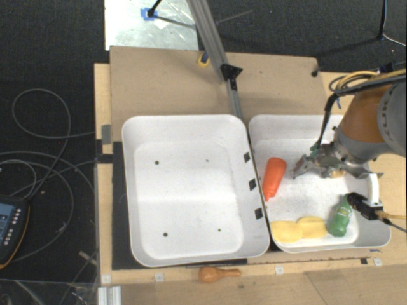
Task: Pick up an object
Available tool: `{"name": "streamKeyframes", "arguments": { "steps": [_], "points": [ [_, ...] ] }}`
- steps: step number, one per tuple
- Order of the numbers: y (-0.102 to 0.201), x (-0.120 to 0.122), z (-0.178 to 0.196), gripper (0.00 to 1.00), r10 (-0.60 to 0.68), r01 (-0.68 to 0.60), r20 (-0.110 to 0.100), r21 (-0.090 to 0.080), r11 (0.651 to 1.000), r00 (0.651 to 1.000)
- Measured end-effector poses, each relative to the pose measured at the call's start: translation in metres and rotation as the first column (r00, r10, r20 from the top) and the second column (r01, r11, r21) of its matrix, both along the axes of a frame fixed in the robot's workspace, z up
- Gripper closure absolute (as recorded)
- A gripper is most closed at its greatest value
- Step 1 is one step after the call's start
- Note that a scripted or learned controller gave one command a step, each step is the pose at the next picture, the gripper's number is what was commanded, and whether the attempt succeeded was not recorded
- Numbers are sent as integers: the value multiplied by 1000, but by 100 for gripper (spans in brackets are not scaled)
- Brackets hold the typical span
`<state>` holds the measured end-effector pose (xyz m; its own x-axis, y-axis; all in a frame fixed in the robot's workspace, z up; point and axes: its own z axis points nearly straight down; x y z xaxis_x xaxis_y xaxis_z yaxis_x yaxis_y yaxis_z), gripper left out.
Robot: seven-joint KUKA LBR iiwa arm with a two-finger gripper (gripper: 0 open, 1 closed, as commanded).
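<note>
**Pick not started: gripper low in right bin, nothing in it**

Grey arm with orange band [367, 116] reaches in from the right, over the right shallow white plastic bin [280, 129]. Two-finger gripper [304, 168] sits low near the bin's middle, dark fingers spread apart and pointing left, bare bin floor between them. No object between the fingers, so nothing is held.

Candidate objects, all lying in the right bin:
- orange tapered carrot-shaped toy [274, 177], at the bin's left wall, just left of the gripper, apart from it
- pale yellow lumpy soft object [299, 229], at the near edge
- small green bottle-shaped item [339, 220], near-right corner, just beside the yellow one; can't tell if they touch

Left shallow white plastic bin [130, 170] shows only bare floor with a few dark dots. A tan pear-shaped piece [218, 273] lies outside the bins on the bench's near edge.

Progress judgement: early stage. Approach looks done, grasp and lift both left. Closest target seems the orange toy, but which object the program aims at can't be told. Whether the fingertips touch the floor is also unclear from this slant
</note>
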<state>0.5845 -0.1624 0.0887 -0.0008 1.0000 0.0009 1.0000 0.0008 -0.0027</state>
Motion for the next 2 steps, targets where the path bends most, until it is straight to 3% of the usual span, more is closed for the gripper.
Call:
{"name": "streamKeyframes", "arguments": {
  "steps": [1,2],
  "points": [
    [-1,2,14,100,-1,1,7,-1,1000,1000],
    [-4,-6,68,100,-1,1,9,-3,1000,1000]
  ]
}}
